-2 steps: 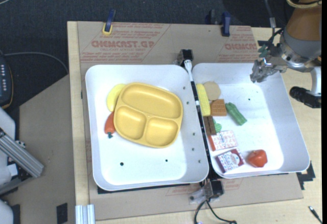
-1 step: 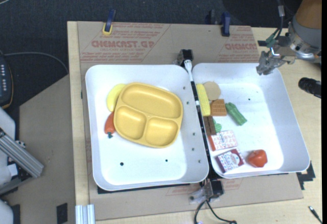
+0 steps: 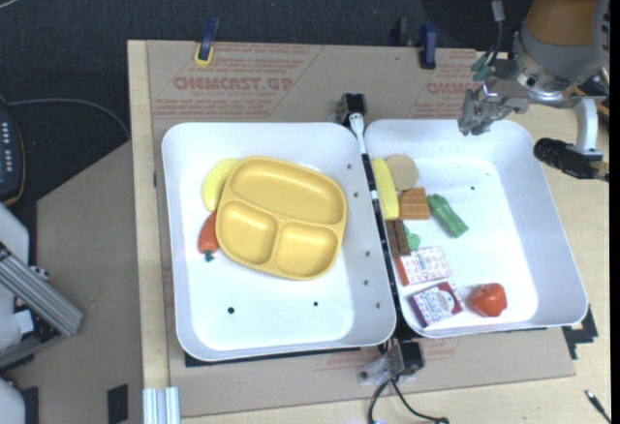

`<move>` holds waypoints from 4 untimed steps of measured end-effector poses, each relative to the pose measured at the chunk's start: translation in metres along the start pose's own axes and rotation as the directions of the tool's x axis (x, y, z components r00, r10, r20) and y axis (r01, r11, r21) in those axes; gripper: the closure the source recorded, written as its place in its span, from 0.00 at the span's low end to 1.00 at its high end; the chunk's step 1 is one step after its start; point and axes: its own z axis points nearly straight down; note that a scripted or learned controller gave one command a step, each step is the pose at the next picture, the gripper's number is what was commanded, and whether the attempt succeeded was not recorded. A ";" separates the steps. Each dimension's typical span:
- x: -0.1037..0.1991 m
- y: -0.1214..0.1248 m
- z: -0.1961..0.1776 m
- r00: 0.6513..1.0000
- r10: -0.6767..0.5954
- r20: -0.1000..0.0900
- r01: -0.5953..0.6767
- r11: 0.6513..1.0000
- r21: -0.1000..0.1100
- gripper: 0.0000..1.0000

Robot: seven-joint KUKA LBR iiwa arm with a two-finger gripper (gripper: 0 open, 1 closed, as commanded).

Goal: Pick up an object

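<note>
Camera view: tool [image 3: 477, 122] well above green object [image 3: 448, 216].

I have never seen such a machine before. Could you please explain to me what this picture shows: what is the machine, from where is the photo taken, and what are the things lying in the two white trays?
The photo comes from one fixed camera above a workbench, looking down at a slant. The grey machine with the orange band at the upper right is a robot arm. At its end is the gripper, a two-finger part for grasping; it hangs over the back edge of the right bin, and I see nothing held in it.

The left bin holds a yellow divided tray, with a yellow piece and a red-orange toy vegetable partly under its left side.

The right bin holds small toy foods: a corn cob, a tan round piece, a brown block, a green piece, two red-and-white packets and a red tomato-like piece.
</note>
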 end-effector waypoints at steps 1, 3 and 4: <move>0.054 0.013 0.007 1.000 -0.001 0.000 0.001 1.000 0.001 1.00; 0.155 0.009 0.017 1.000 -0.002 -0.002 0.002 1.000 0.005 1.00; 0.214 0.013 -0.003 1.000 -0.003 -0.003 0.003 1.000 -0.001 1.00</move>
